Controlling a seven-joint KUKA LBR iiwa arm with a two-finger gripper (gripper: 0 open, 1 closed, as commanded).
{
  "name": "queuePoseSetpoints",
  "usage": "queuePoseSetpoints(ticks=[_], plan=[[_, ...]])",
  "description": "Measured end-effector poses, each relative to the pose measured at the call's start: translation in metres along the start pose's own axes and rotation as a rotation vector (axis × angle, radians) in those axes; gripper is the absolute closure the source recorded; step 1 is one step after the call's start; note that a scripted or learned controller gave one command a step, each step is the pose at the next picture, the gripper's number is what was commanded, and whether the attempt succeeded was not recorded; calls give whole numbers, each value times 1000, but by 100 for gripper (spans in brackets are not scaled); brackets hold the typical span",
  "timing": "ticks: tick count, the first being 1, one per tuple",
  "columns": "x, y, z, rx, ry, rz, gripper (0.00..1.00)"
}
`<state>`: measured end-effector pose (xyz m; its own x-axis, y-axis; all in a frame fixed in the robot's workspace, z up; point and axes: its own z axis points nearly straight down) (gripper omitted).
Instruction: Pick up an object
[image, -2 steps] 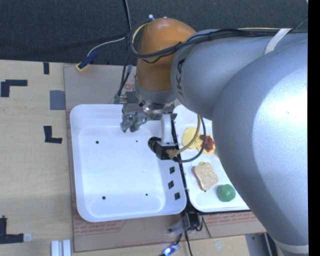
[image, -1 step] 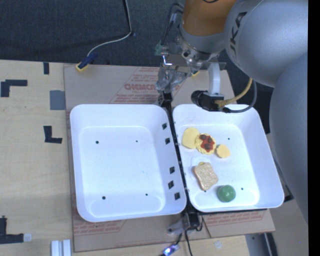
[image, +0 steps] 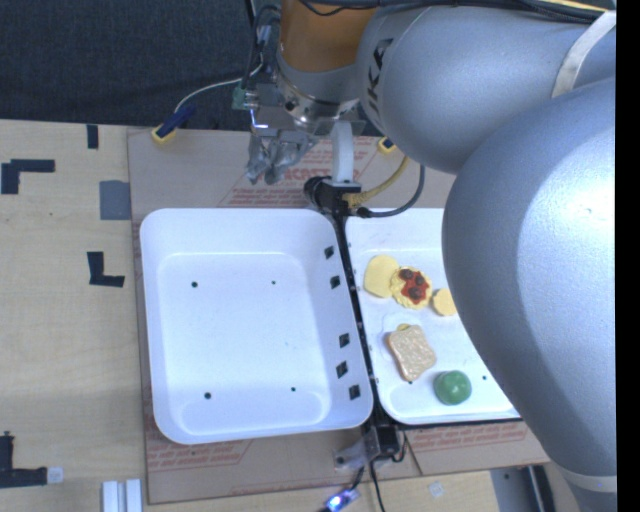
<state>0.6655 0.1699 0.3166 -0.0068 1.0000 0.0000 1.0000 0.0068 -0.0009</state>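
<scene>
At the top of the frame, just left of centre, the claw hangs over the brown cardboard sheet beyond the far rim of the left bin. Nothing sits between its tips, so it carries nothing; whether it is spread or clenched I cannot tell from here, since the metal parts blur into one another. The grey arm fills the right side of the frame and covers much of the right bin.

By my reckoning the task has hardly begun. Everything that could be picked lies in the right bin, at centre right of the frame: a pale yellow piece, touching it a red and yellow lumpy item, a small yellow bit just beside that, a tan slice like toast below them, and a green ball nearest the lower rim. The claw is well apart from all of them, up and to the left. What remains, I would say, is the whole job: travel across to the right bin, come down over one piece, close on it and lift.

As for writing, there is red print on the cardboard just under the claw, too broken up and hidden to read. Dark lettering runs along the arm's housing at top centre, also unreadable.
</scene>
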Motion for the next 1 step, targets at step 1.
queuePoseSetpoints(ticks=[1], plan=[[62, 2, 48, 2, -1, 2, 100]])
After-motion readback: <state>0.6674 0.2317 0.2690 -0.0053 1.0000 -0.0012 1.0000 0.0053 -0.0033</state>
